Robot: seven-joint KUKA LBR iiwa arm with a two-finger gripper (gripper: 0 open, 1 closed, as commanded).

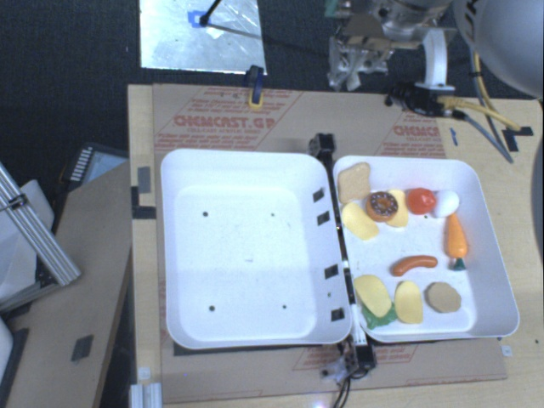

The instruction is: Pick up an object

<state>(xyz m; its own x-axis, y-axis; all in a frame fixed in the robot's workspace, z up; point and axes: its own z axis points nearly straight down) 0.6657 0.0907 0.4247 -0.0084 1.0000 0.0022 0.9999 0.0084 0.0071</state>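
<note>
The arm reached in at top right, its tool [353,62] hanging above the surface [280,113] behind the 2 bins, grip state unclear.

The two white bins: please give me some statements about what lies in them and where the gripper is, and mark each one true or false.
1. The toy foods lie in the right bin. True.
2. The carrot lies in the left bin. False: it lies in the right bin, near its right wall.
3. The gripper is above the bench, beyond the bins' far edge. True.
4. The sausage rests on the doughnut. False: they lie apart.
5. The tomato lies beside the white egg. True.
</note>
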